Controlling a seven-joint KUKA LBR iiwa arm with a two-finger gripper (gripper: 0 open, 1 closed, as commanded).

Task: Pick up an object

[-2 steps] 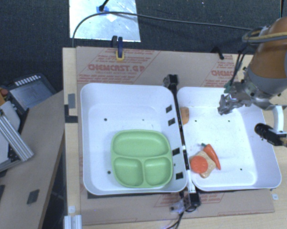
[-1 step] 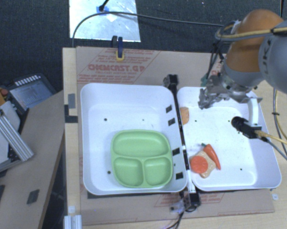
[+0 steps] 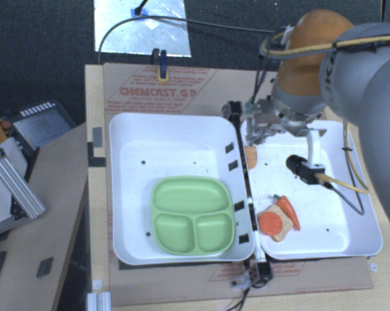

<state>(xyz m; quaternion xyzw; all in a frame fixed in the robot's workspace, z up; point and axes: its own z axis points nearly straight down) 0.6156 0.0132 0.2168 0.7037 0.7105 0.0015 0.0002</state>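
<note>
Pincer (image 3: pixel 254 138) hovers at the upper left corner of the right bin (image 3: pixel 360 238), directly above a small orange-brown object (image 3: pixel 251 156) lying against the divider; whether it is released or clenched I cannot tell. Carrot (image 3: pixel 288 211) and tomato (image 3: pixel 270 222) lie well apart, toward the bin's near edge

Arm (image 3: pixel 367 63): large smooth grey casing, rounded. Orange band (image 3: pixel 315 34) above wrist, glossy, domed. Yellowish cable (image 3: pixel 370 39) runs across grey casing; thin dark cables loop near band. Wrist assembly metallic grey, with white bracket and black cylindrical fitting (image 3: pixel 304 167) trailing yellow lead.
</note>
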